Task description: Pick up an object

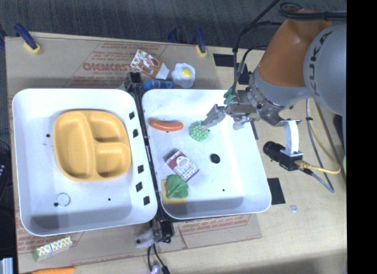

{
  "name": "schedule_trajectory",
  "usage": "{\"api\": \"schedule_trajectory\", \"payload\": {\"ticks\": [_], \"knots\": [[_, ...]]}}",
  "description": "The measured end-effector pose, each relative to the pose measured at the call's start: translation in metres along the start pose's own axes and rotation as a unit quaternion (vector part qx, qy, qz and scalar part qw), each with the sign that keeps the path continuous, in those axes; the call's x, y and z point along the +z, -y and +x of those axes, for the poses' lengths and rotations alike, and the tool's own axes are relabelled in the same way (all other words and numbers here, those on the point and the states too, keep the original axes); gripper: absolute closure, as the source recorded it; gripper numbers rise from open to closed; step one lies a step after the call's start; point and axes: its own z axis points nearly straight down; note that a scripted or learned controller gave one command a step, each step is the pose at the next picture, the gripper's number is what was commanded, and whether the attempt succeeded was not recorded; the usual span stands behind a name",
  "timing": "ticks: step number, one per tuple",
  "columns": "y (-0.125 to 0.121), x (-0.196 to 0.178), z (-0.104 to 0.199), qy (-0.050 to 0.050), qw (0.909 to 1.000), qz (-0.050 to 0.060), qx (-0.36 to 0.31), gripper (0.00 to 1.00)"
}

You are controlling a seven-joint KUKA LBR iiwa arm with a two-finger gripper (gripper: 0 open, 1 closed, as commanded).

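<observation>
Green knobbly toy, a small broccoli-like plastic lump (pixel 199 131), lies in the right white bin (pixel 247 178), touching or just beside the tip of the hand (pixel 212 117). It looks light, stiff and bumpy, so a pinch across its middle should hold, though it may roll. I cannot tell whether the hand is apart or together, nor whether it grips anything. Beyond it lie an orange sausage-shaped toy (pixel 166 125), a small red-and-white printed packet (pixel 181 165) and a green leafy piece (pixel 176 187). A yellow divided tray (pixel 92 144) sits in the left bin.
</observation>
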Motion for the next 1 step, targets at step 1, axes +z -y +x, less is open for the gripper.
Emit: {"api": "schedule_trajectory", "payload": {"ticks": [1], "knots": [[0.0112,0.1582,0.0082,0.001,1.0000,-0.003,0.005,0.00]]}}
